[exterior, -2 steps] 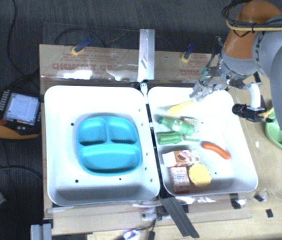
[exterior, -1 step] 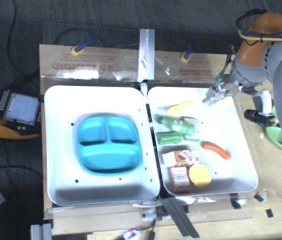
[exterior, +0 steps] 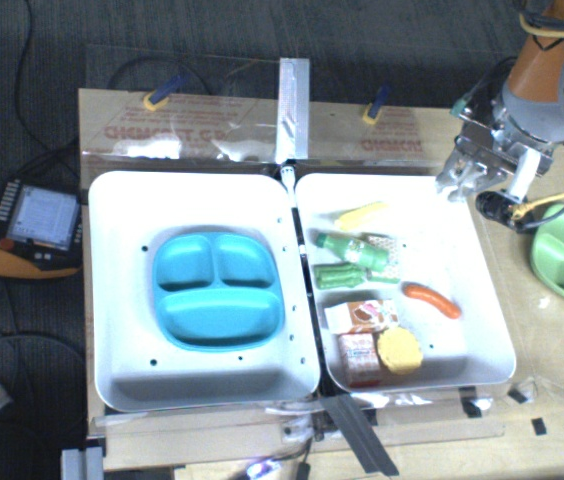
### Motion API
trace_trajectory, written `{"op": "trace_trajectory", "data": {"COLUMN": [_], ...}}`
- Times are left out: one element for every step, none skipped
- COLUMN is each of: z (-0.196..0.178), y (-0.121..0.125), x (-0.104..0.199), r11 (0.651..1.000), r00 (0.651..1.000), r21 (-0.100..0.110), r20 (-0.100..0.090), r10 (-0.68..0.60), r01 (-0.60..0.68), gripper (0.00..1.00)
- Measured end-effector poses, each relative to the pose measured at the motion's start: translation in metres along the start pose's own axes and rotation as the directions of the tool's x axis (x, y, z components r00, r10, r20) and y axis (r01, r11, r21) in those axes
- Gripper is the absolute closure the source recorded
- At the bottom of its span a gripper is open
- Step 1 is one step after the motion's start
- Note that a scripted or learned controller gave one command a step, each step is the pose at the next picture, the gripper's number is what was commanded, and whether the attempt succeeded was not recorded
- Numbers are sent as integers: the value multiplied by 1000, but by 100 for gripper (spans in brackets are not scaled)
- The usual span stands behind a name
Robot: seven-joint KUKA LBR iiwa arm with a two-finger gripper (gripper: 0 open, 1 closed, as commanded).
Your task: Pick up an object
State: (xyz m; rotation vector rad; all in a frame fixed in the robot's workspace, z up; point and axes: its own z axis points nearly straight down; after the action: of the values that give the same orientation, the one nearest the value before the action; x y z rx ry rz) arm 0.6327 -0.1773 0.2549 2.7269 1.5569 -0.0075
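The left bin [exterior: 112, 268] holds a blue divided plate [exterior: 218, 288]. The right bin [exterior: 482, 298] holds the pickable things — a yellow piece [exterior: 359, 215], a green bottle [exterior: 350, 249], a green pod [exterior: 340, 275], an orange carrot [exterior: 432, 301], small packets [exterior: 362, 318] and a yellow round [exterior: 399, 349]. The gripper [exterior: 467, 180] hangs at that bin's far right corner, above its rim — nothing shows between its tips, though how far they are parted I cannot tell.
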Motion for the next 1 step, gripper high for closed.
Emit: {"op": "trace_trajectory", "data": {"z": [19], "y": [-22], "x": [-8], "r11": [978], "r00": [978], "r21": [1], "r20": [-1], "r10": [-209], "r01": [209], "gripper": [100]}}
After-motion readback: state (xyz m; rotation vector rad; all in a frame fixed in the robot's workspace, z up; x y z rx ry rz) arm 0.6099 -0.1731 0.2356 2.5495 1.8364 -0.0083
